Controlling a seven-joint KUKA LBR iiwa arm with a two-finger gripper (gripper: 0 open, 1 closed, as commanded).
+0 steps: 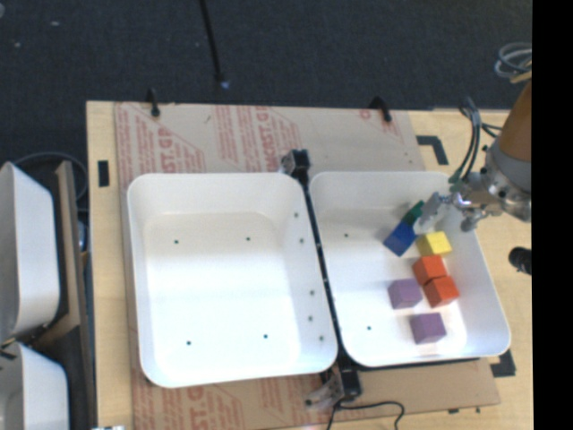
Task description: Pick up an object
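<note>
Arm enters from the right; gripper [436, 206] sits low over the upper part of the right bin [358, 206]. Finger state: cannot tell, too blurred.

Blocks all lie in the right bin: green block [413, 212] and blue block [400, 237] just beside the gripper tip, yellow block [437, 243] beneath it. Two orange blocks [435, 279] touch each other. Two purple blocks [405, 294] nearer the front edge. Left bin [152, 222] adjoins.
</note>
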